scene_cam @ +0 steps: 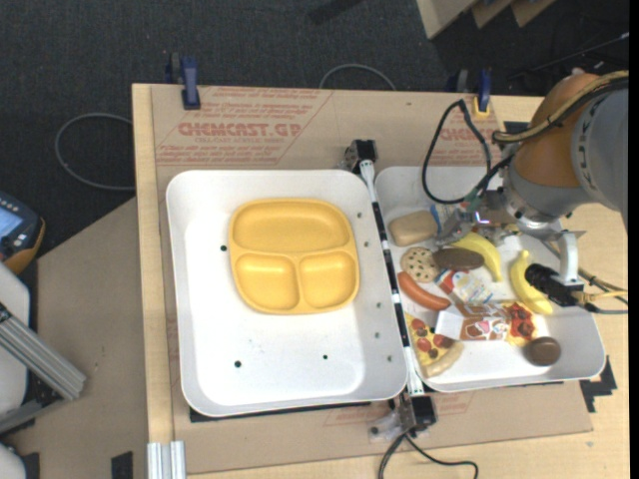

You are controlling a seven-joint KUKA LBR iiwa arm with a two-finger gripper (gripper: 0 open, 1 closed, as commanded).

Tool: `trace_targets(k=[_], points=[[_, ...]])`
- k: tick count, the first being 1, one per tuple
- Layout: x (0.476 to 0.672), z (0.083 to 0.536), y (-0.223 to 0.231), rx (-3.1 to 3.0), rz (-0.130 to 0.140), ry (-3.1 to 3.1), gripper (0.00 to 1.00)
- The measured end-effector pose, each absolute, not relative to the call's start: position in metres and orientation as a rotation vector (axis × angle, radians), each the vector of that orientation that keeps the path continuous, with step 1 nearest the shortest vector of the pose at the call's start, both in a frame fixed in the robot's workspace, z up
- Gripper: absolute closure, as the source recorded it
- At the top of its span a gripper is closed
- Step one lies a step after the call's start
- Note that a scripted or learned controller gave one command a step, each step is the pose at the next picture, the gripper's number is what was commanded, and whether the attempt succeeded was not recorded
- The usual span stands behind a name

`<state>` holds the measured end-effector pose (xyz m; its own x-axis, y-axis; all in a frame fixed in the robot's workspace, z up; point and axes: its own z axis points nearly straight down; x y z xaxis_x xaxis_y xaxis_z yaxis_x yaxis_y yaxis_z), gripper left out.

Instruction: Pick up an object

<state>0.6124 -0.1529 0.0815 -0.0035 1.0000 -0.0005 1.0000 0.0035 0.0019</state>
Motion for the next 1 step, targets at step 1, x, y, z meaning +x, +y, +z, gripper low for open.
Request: trace_targets(k=[1], points=[[0.6117, 0.0954, -0.1540, 2.217, 0.003, 2.219, 1.00]])
